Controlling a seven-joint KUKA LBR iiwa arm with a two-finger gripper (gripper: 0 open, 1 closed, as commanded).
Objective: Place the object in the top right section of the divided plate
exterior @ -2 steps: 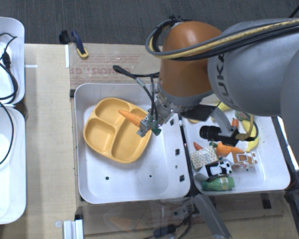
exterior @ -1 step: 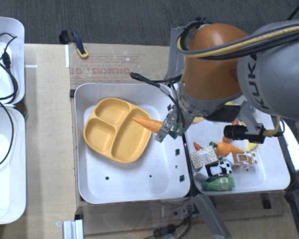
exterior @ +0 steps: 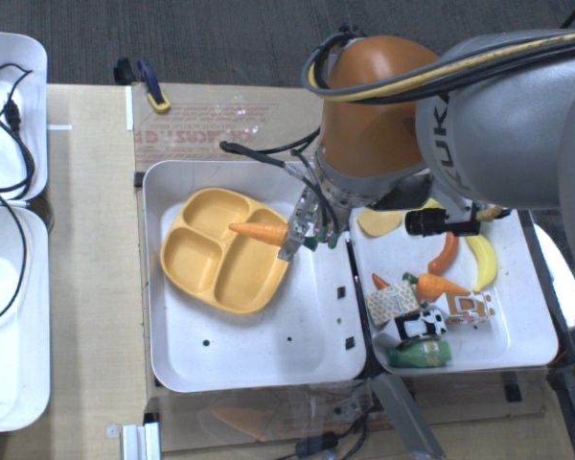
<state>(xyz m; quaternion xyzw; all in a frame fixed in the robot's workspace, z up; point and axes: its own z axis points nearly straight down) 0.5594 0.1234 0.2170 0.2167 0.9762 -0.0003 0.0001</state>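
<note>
Grey arm (exterior: pixel 498 113) with its orange band (exterior: pixel 379 103) is seen closest, reaching in from the right. To the left, a yellow divided plate (exterior: pixel 206 266) is set in the left bin (exterior: pixel 259 353). An orange carrot (exterior: pixel 259 231) is gripped at its thick end by the claw (exterior: pixel 297 233), lying over the plate's upper right section. Toy foods are scattered in the right bin (exterior: pixel 527 348).

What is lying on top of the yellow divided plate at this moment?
A carrot lies across the upper right part of the divided plate, with its right end at the gripper. The other sections look bare. The gripper covers the plate's right edge, so nothing can be seen there.
</note>
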